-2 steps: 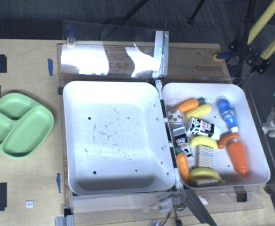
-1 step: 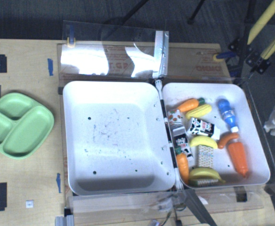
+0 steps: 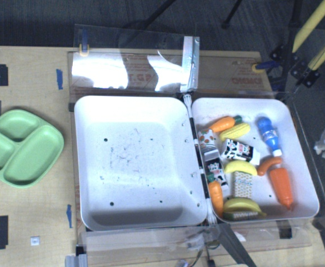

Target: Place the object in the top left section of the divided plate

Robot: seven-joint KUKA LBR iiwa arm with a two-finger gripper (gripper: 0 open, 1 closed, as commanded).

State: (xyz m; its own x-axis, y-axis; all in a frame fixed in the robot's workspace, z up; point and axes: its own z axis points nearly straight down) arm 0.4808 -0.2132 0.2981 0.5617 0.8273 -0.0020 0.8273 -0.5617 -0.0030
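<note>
A yellow plastic banana (image 3: 243, 206) is lying at the near edge of the right-hand shallow white bin (image 3: 304, 149), closest to the viewer, with a slim orange carrot (image 3: 216, 196) resting just beside it against the bin's left wall. Behind them a tan waffle-textured block (image 3: 241, 184) is sitting next to a second yellow banana (image 3: 240, 167). A large orange plastic carrot (image 3: 281, 185) is leaning along the right side, and a blue bottle with a white cap (image 3: 267, 132) is lying beyond it. A black-and-white cow-patterned box (image 3: 238, 149), a yellow corn cob (image 3: 235, 131) and another orange carrot (image 3: 222, 124) are crowding the far left corner. The left-hand shallow white bin (image 3: 133, 159) is sitting alongside. The pale green divided plate (image 3: 21, 147) is resting on the wooden bench (image 3: 29, 216), well apart to the left.
</note>
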